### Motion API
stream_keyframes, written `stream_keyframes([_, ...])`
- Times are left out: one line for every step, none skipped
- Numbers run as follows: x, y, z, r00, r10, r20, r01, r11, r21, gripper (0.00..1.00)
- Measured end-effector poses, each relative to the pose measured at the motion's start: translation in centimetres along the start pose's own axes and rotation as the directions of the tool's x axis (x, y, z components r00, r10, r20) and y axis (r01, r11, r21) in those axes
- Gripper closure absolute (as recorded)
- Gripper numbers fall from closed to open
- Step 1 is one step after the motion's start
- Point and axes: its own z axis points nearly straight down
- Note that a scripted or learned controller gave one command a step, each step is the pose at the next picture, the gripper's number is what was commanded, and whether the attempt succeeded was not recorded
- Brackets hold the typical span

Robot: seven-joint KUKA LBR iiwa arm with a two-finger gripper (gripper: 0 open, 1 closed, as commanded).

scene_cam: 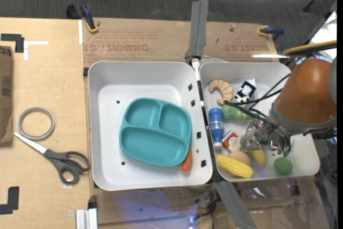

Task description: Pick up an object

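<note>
Where toys crowd, gripper (pixel 259 139) low (fingers perhaps blurred) over right bin (pixel 305 169).

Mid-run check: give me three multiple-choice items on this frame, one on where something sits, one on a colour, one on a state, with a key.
1. Where does the teal divided plate lie?
A. In the left bin
B. In the right bin
C. On the cardboard beside the scissors

2. What colour is the ball near the right bin's front right corner?
A. Red
B. Green
C. Blue

3. How does the corn cob lie?
A. Standing on end
B. Flat on the bin floor
C. Lifted in the air

Key: 1 A, the plate lies on the left bin's floor, with an orange carrot at its front right edge. 2 B, the ball is plainly green. 3 B, the cob lies on its side near the front wall, below and left of the gripper.
</note>
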Motion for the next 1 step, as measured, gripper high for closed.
stream_keyframes([-1.69, 2.12, -12.24, 0.999, -0.019, -0.027, 0.019, 1.0, 0.006, 1.0])
